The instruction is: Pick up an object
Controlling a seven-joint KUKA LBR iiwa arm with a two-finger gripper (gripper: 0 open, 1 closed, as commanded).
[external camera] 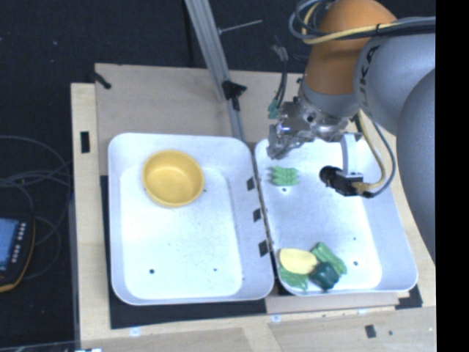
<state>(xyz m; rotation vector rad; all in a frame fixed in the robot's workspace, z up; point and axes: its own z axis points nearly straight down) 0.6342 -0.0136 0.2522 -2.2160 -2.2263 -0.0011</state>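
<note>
Wooden bench (161, 101), dark floor; two white bins (183, 284); fingers (278, 149) state unclear above green object (283, 175).

The arm (396, 57) runs off the right edge and the top of the frame, so its base cannot be seen. It covers the upper right corner of the right bin (381, 270). The gripper (281, 147), at upper centre, is too small and blurred to tell how its tips stand. A handheld device (13, 249) at lower left is cut by the left edge. The pile (311, 266) at the bin's lower edge is too blurred to name.
</note>
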